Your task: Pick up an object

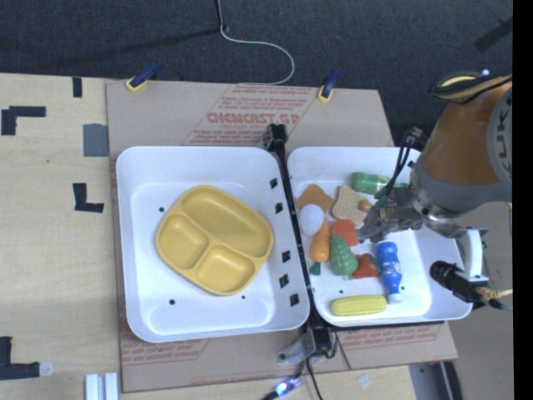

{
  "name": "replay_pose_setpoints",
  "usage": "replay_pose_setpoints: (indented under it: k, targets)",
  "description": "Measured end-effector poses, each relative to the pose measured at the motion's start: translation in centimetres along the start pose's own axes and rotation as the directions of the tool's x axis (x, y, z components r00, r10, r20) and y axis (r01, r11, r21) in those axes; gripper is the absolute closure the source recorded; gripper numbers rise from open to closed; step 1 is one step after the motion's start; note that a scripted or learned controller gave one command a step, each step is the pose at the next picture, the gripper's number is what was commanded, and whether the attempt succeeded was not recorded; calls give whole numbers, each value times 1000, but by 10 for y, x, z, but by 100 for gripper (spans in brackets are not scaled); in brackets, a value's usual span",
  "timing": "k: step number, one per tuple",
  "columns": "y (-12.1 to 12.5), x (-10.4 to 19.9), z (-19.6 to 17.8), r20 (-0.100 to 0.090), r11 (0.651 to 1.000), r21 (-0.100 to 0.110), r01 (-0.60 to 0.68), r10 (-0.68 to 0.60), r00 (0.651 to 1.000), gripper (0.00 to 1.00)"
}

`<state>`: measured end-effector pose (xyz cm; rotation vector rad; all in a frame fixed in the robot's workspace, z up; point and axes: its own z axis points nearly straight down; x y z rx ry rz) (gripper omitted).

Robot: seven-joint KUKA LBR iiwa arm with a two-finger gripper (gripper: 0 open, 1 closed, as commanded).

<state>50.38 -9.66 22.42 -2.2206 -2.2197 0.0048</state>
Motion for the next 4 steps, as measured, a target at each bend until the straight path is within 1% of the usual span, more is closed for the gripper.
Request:
replay_pose_setpoints:
  k: [1,2,3,4]
  targets:
    - [10,12,10,0,1000,0,2,-2,1000,100]
    - [8,10,-10,-1,1000,-3,2,-2,1000,100]
    - [0,17,2,-1,1000,0,0,0,1000,100]
    - [7,9,11,0,1000,0,0,0,1000,100]
